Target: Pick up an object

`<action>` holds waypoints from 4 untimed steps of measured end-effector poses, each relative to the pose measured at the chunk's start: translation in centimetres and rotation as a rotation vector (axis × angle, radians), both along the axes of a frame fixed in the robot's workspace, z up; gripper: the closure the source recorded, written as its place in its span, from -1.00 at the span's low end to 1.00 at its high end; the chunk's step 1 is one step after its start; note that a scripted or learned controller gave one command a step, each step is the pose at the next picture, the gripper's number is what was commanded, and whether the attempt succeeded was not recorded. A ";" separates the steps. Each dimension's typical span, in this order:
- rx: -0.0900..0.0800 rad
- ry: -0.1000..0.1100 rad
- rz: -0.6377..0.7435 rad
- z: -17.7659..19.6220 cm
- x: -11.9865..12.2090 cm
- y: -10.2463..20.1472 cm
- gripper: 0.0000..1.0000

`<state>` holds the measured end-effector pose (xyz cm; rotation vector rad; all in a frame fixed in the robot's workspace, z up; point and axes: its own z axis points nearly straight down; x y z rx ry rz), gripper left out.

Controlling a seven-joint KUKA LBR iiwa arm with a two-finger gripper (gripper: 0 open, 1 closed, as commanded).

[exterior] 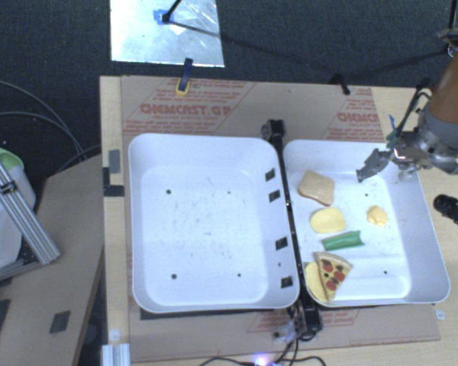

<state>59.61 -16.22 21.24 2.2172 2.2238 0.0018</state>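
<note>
Where the arm (452,105) reaches in over the right bin's (424,227) far right corner, the gripper (374,166) hangs low above the bin floor with nothing between its fingers. The dark fingers look slightly apart, tips pointing toward the bin's middle.

Right bin contents, far edge to near edge:
- tan bread slice (317,187), toward the far left part, close to the divider between bins; nearest item to the gripper, not touching it.
- yellow round piece (327,220), just nearside of the bread slice.
- small pale yellow lump (377,216), toward the right side, apart from the rest.
- green stick-shaped piece (342,240), lying crosswise just nearside of the yellow round piece.
- pizza slice toy (333,270) at the near left corner, resting on a yellow disc (314,280).

Left bin (206,223) sits beside the right one, rims touching along the middle. Both rest on a cardboard sheet (237,101) covering the bench.
</note>
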 end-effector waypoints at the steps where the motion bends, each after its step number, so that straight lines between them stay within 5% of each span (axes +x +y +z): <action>1: 0.002 0.005 -0.004 -13.2 -6.2 1.3 -1.00; 2: 0.000 -0.002 -0.002 -11.7 -5.8 1.2 1.00; 3: 0.001 0.002 -0.004 -12.8 -11.1 1.5 1.00; 4: 0.000 -0.001 0.003 -12.8 -8.8 3.4 1.00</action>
